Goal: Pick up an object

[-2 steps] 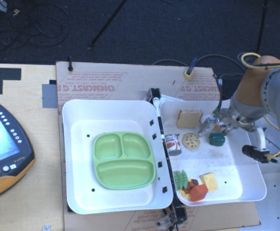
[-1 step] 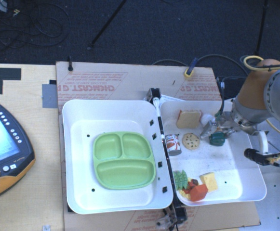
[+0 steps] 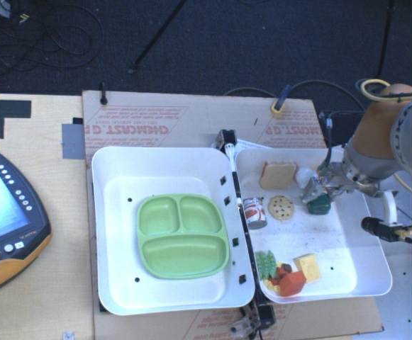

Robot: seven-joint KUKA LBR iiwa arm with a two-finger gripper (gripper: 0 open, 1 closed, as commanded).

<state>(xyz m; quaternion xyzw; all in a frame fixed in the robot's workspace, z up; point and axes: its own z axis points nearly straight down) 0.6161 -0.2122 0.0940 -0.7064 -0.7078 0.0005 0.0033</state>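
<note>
In the camera view the arm comes in from three o'clock and its gripper is low over the upper part of the right bin, at about one o'clock from that bin's middle. Just under the tips lies a dark green item, touching or nearly touching them; the tips are small and blurred here, so I cannot tell how far apart they stand or whether the green item is truly between them. This item looks like the likeliest target. Other candidates lie in the same bin: a toast slice at ten o'clock from the gripper, a cookie at eight o'clock, a can against the left wall, and a cluster at the bin's six o'clock end of a green leafy piece, a red piece and a yellow wedge. The left bin bears a green tray, well apart from the work. To do this step well, the tips should straddle the green item squarely, settle fully down before closing, then rise straight up, keeping away from the bin's far wall.
</note>
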